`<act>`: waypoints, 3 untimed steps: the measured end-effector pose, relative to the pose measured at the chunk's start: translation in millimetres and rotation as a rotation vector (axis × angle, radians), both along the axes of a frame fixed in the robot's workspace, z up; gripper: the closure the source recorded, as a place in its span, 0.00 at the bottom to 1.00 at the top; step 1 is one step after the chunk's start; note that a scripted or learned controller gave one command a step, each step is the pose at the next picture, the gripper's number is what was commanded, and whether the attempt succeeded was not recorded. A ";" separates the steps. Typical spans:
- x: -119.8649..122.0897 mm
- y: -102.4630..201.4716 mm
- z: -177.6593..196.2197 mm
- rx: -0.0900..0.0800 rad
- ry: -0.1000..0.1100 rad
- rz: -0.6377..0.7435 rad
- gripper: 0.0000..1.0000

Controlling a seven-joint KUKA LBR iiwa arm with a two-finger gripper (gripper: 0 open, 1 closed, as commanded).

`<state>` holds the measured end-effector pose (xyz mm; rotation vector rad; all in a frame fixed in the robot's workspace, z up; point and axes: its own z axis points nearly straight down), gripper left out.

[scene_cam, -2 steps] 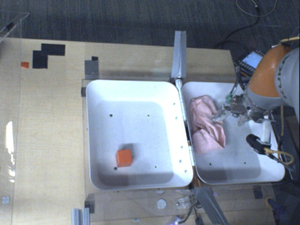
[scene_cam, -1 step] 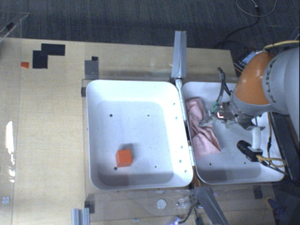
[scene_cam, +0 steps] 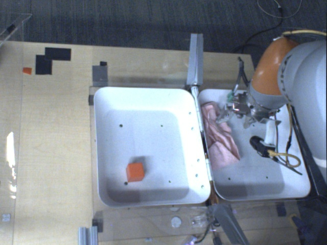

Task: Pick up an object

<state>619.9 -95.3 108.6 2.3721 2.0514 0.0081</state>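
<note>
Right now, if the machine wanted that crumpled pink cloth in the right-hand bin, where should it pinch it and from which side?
Probably from straight above, pinching a raised fold near the middle of the crumpled pink cloth. It lies limp along the left wall of the right-hand white bin, so a sideways approach would meet that wall. The two-finger gripper is already over the cloth's upper end.

One fixed camera looks down at a slant from above the bench (scene_cam: 51, 152), taking in both bins (scene_cam: 148, 98).
</note>
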 end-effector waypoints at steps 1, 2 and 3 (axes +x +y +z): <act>-62.5 -60.5 -16.5 -0.004 -0.009 0.054 0.00; -83.4 -3.4 -15.7 -0.006 -0.016 0.236 0.00; 30.7 4.1 -17.6 -0.003 -0.006 0.208 0.00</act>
